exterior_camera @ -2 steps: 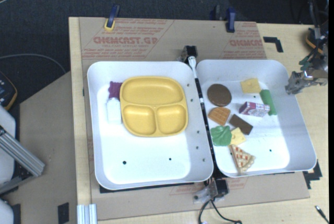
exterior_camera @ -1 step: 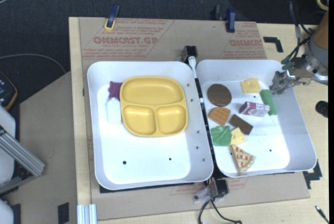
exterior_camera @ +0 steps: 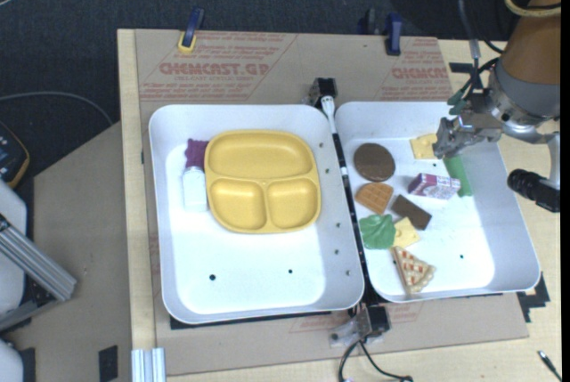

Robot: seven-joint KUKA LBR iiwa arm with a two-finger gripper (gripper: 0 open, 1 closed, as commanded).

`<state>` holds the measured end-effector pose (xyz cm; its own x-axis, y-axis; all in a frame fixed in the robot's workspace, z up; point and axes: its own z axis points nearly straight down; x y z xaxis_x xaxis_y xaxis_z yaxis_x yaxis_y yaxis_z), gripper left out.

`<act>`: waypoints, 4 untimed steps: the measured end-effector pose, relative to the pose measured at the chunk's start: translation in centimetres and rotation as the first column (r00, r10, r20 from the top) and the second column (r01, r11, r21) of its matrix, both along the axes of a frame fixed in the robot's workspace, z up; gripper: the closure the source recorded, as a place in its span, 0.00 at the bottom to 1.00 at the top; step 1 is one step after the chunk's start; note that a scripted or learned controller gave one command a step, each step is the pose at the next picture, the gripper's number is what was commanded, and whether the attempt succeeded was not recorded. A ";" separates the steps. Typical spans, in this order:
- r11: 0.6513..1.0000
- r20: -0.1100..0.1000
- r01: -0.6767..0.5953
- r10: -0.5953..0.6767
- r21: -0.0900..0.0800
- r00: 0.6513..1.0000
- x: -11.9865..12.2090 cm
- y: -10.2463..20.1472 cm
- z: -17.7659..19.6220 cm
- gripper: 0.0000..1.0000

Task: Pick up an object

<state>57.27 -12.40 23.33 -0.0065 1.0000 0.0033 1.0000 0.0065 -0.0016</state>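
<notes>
My gripper (exterior_camera: 448, 140) hangs over the upper right part of the right bin (exterior_camera: 499, 256), just above a yellow cheese piece (exterior_camera: 422, 146) and a green strip (exterior_camera: 457, 171). Nothing shows between its fingers. Below it lies a purple and white wrapper (exterior_camera: 435, 185). Further left in the same bin are a round brown cookie (exterior_camera: 374, 161), a waffle (exterior_camera: 374, 197), a brown chocolate block (exterior_camera: 412, 211), a green lettuce leaf (exterior_camera: 378, 231) and a pizza slice (exterior_camera: 412, 269).
The left bin (exterior_camera: 240, 291) holds a yellow divided plate (exterior_camera: 263, 179), with a purple item (exterior_camera: 195, 152) and a white bottle (exterior_camera: 193, 190) at its left edge. Clamps (exterior_camera: 189, 31) sit on the bench's far edge. A black part (exterior_camera: 534, 187) juts in at the right.
</notes>
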 end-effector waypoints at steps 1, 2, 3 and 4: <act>1.000 -0.002 0.004 -0.004 -0.002 1.000 0.3 3.0 -1.5 1.00; 1.000 0.005 0.005 -0.005 -0.004 1.000 1.6 3.7 -1.5 1.00; 1.000 0.006 0.007 -0.007 -0.004 1.000 0.7 3.0 0.2 1.00; 1.000 0.004 0.006 -0.006 -0.004 1.000 0.8 3.5 0.1 1.00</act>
